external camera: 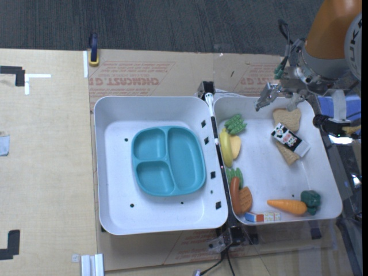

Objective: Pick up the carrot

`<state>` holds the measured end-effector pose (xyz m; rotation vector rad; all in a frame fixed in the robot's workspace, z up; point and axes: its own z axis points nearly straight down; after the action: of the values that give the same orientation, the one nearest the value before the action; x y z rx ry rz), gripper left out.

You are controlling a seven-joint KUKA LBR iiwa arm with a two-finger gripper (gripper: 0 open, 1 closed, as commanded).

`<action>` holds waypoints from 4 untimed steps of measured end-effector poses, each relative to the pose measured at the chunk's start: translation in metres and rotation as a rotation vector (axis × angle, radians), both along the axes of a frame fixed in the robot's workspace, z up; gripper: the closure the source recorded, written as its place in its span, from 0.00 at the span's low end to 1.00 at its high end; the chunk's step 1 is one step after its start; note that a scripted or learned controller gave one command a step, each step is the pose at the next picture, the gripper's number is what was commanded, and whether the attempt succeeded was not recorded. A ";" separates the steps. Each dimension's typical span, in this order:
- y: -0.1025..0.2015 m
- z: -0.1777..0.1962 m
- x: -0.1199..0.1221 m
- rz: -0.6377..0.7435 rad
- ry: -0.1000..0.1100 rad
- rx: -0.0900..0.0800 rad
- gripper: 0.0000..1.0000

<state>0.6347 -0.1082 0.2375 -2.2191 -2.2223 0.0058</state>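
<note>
My gripper (280,96) hangs with fingers spread, holding nothing, over the right bin's (328,171) far edge. The smooth, tapered orange carrot (287,206) lies well apart, near the bin's near-right corner.

Orange carrot (287,206), teal divided plate (169,160), black-and-white spotted carton (290,141)

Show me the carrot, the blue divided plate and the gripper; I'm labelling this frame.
carrot (286,206): camera view, middle of orange body.
blue divided plate (168,160): camera view, centre ridge.
gripper (280,96): camera view, between its fingertips.
</note>
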 end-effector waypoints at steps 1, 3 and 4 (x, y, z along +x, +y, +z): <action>0.024 -0.028 -0.064 0.008 0.001 0.000 0.00; 0.033 -0.046 -0.156 0.208 -0.002 0.002 0.00; -0.041 -0.105 -0.156 0.603 -0.003 0.002 0.00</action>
<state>0.4788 -0.1493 0.1322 -1.4593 -2.7830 -0.0001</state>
